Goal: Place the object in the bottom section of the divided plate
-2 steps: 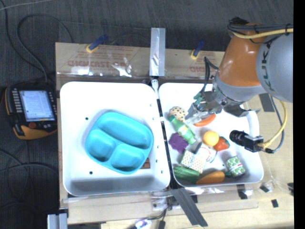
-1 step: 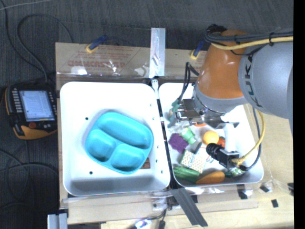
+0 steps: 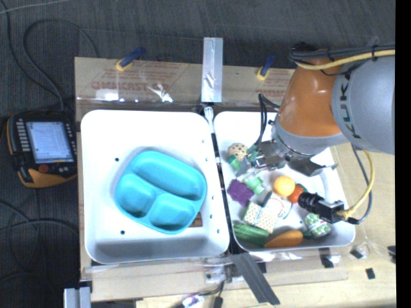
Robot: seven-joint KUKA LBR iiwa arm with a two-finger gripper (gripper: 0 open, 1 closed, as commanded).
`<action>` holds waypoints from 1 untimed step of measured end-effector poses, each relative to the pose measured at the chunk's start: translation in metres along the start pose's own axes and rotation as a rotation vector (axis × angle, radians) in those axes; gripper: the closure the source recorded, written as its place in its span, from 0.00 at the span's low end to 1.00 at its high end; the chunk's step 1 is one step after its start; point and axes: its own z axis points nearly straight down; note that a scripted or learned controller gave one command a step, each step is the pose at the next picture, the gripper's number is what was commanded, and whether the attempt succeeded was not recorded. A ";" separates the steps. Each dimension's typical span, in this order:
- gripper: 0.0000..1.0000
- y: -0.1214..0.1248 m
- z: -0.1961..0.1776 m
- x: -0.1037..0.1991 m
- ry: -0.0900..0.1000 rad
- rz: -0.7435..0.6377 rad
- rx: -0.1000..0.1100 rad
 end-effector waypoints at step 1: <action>1.00 -0.021 0.038 -0.023 0.000 0.115 -0.001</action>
